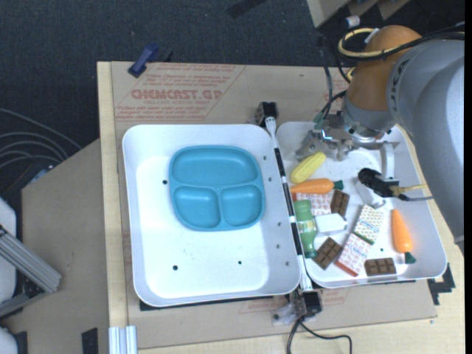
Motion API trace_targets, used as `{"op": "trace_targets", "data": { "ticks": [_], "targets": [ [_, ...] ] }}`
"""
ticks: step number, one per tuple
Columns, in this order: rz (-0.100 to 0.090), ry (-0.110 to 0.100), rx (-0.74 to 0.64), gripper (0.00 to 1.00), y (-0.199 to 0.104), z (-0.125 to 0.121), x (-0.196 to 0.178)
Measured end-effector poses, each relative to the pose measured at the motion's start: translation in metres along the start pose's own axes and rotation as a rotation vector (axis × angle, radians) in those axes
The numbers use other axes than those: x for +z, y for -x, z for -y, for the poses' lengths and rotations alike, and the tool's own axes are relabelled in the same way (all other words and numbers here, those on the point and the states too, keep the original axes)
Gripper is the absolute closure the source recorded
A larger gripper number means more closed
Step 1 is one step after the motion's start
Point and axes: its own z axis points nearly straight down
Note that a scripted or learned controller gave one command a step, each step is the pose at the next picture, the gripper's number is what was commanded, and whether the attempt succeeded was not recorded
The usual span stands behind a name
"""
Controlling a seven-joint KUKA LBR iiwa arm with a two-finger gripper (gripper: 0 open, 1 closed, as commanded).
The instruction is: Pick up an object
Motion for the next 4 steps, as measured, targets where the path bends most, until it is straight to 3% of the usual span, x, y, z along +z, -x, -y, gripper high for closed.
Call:
{"op": "trace_targets", "data": {
  "ticks": [1, 2, 3, 4],
  "targets": [
    [0.001, 0.003, -0.001, 1.0, 0.0, -0.001, -0.012],
    [0.001, 0.003, -0.001, 0.0, 0.0, -0.001, -0.011],
    [0.0, 0.001, 0.0, 0.0, -0.009, 0.026, 0.0],
    [0.0, 0.004, 0.001, 1.0, -0.01, 0.025, -0.011]
  ]
}}
